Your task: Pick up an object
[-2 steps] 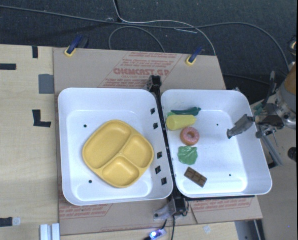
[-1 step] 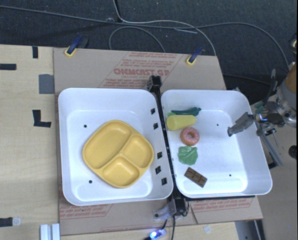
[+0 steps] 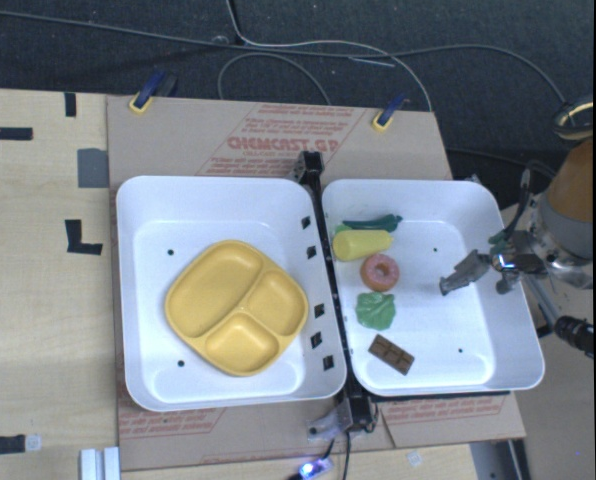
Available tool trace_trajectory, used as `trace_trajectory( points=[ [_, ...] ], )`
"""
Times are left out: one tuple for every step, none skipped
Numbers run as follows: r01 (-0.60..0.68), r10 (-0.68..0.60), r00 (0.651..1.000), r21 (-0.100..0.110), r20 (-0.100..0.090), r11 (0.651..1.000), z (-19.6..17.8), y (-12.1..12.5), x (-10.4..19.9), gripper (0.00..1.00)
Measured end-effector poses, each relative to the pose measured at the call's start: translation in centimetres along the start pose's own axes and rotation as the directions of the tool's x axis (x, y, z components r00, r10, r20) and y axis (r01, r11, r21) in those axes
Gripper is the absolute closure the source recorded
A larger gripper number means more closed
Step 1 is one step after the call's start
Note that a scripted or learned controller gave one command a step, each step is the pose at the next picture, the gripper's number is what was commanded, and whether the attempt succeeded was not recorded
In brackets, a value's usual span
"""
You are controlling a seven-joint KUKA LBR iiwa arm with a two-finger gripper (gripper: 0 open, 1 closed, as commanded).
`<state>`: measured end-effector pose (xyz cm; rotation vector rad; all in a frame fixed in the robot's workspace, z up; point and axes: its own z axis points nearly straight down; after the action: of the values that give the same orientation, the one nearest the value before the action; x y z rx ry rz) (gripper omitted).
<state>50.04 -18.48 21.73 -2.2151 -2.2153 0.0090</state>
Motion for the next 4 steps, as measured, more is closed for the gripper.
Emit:
trace_trajectory(
  points=[
    [0.000, 0.000, 1.000, 0.002, -0.001, 1.000, 6.8, 0.1, 0.3, 0.00],
    [0.000, 0.000, 1.000, 0.002, -0.001, 1.000, 12.5, -0.8, -0.4, 0.00],
    [0.001, -0.001, 1.000, 0.003, -0.003, 1.000, 11.5, -0.7, -0.3, 1.00],
    [0.002, -0.002, 1.000, -0.008, 0.001, 1.000, 6.5, -0.3, 0.7, 1.00]
  ],
)
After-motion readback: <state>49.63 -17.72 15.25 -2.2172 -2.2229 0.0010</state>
